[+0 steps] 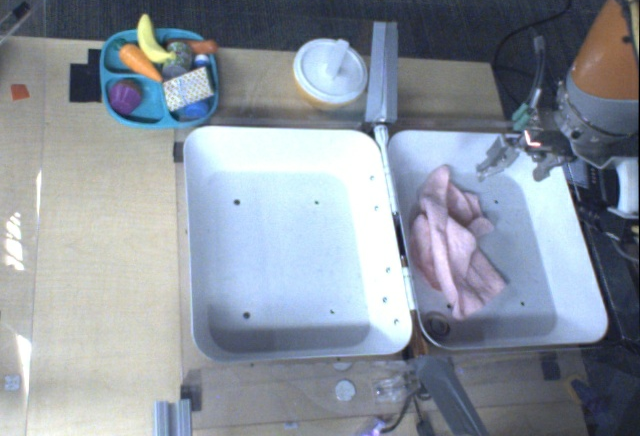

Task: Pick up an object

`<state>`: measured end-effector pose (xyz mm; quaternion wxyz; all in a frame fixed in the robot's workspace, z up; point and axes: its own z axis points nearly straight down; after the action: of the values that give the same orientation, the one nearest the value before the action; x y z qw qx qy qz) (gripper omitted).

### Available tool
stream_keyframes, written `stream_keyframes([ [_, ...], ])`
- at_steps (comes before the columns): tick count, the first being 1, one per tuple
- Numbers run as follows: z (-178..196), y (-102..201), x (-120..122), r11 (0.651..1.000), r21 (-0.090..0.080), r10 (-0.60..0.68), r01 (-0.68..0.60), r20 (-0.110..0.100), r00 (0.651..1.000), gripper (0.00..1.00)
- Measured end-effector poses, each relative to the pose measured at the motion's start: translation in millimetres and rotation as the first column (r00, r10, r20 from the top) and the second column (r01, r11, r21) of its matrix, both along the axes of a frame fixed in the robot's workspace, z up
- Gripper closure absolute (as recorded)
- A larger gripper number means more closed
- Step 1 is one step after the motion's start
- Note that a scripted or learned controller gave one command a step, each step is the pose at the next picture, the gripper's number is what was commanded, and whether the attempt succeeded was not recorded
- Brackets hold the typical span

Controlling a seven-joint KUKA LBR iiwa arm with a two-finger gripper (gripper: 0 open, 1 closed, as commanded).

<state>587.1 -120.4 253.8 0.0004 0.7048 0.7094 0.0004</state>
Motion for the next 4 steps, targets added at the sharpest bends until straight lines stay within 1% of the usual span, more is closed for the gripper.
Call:
stream_keyframes([
  [1, -154, 21, 11, 1.000, 0.000, -0.025, 0.025, 0.005, 1.000, 0.00],
  [2, -143, 22, 13, 1.000, 0.001, -0.024, 0.024, 0.008, 1.000, 1.00],
  [3, -143, 22, 13, 1.000, 0.001, -0.024, 0.024, 0.008, 1.000, 0.00],
  [4, -163, 6, 4, 1.000, 0.000, -0.005, 0.005, 0.013, 1.000, 0.00],
])
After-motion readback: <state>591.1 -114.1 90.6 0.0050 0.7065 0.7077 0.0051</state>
